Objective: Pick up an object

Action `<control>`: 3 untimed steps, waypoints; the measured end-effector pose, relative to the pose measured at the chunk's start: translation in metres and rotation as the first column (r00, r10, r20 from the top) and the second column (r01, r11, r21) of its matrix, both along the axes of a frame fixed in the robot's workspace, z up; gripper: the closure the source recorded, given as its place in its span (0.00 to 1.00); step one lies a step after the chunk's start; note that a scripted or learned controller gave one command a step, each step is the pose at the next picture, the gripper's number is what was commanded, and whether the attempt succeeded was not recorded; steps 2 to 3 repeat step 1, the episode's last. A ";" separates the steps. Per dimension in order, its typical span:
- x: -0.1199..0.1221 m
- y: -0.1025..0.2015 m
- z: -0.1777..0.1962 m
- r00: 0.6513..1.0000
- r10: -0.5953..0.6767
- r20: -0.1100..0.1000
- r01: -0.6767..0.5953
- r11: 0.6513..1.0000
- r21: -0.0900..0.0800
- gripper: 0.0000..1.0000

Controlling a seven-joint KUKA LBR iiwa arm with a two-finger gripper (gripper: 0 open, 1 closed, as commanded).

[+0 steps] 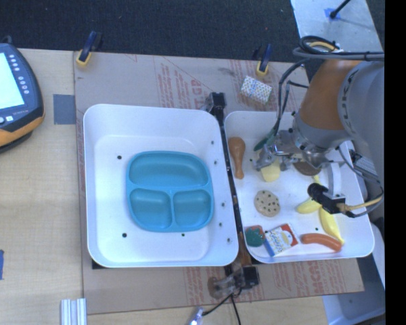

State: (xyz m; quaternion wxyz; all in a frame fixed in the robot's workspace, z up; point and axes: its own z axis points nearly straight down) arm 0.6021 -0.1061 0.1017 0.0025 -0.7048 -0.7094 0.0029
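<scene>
The gripper is down in the right bin, close to its top left corner. Right under it sits a small pale yellow block, touching or almost touching the metal tips. I cannot tell if the tips are spread apart or squeezed together, because the shiny parts all blur into one.

Just to the left of the yellow block lies a brown wooden spoon (its round end points up, toward the far side of the bin). Below the block is a round cookie with dark spots on it. To the right of the cookie is a yellow banana, and a black cable crosses over it. Near the bottom edge of the bin there is a red sausage, a little red and white packet and a small green thing beside it.

The arm is big and grey with an orange band, and it comes in from the right.

The left bin holds a blue tray with three parts. Outside the bins, a small spotted block rests on the brown board, and a tablet lies far to the left on the bench.
</scene>
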 end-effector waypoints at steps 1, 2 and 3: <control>0.005 0.052 0.091 1.000 -0.003 0.005 0.003 1.000 0.002 1.00; 0.005 0.052 0.091 1.000 -0.003 0.005 0.003 1.000 0.002 1.00; 0.005 0.052 0.091 1.000 -0.003 0.005 0.003 1.000 0.002 1.00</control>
